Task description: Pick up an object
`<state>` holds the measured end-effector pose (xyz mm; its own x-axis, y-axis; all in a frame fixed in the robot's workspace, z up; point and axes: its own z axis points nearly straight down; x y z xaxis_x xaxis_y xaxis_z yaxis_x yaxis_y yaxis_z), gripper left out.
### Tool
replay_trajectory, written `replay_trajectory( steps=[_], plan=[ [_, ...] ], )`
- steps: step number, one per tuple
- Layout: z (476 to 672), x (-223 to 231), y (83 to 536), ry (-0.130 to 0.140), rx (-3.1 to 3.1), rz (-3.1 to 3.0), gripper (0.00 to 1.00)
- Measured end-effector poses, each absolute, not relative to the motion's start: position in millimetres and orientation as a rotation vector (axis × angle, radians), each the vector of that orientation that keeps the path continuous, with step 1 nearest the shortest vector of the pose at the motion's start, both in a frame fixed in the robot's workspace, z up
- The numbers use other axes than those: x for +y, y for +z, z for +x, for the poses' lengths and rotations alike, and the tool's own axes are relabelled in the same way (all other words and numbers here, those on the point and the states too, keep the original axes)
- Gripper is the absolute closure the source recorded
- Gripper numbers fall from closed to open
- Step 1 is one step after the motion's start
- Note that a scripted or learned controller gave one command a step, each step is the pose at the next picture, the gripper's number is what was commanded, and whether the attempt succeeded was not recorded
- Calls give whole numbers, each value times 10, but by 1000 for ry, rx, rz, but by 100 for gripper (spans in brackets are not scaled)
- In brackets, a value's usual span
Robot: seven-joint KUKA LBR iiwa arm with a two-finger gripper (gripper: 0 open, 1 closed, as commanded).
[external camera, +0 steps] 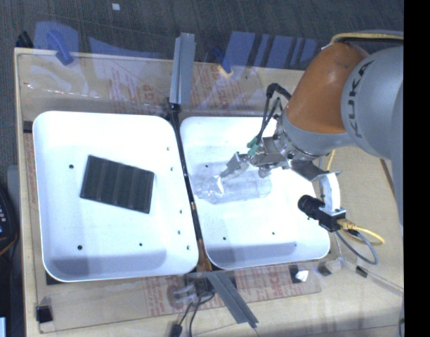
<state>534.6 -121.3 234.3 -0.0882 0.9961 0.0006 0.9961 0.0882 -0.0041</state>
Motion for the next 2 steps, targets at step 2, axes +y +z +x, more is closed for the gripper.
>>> replay_trajectory(
  steps=[2],
  plan=[
    [5616,-1702,1740,4,-2037,-2389,0]
  ],
)
